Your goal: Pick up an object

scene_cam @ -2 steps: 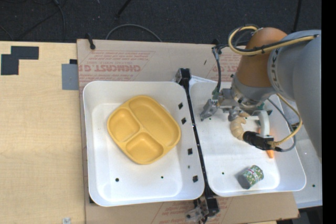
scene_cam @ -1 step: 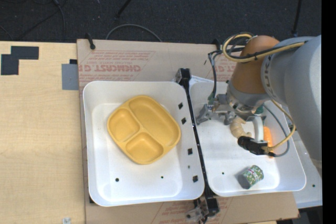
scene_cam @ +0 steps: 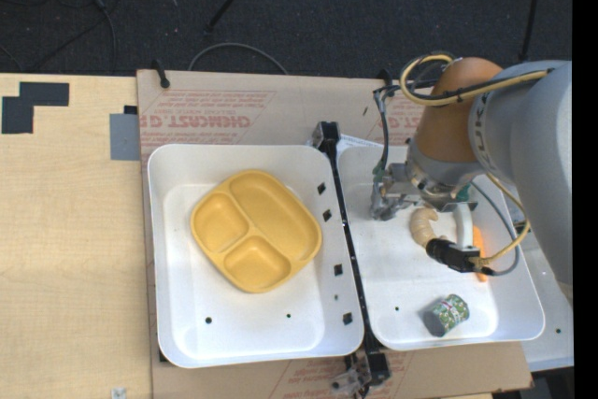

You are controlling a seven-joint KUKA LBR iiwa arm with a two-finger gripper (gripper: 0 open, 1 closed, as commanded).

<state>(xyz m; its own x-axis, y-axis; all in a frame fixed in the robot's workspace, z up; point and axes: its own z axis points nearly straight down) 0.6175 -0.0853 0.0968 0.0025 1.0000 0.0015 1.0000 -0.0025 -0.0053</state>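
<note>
My gripper (scene_cam: 384,204) hangs low over the upper left part of the right bin (scene_cam: 402,313), under the grey arm with its orange band. Just right of it lies a small beige curved object (scene_cam: 423,222), and beyond that a white stick-like item (scene_cam: 462,221) and an orange piece (scene_cam: 479,243). A small green and grey can (scene_cam: 448,314) lies on its side near the bin's front right. The wrist hides much of the finger area.
The left bin (scene_cam: 187,313) holds a yellow divided plate (scene_cam: 254,229). A black divider (scene_cam: 342,238) runs between the two bins. Cables loop around the wrist, and a black connector (scene_cam: 448,253) hangs over the right bin.
</note>
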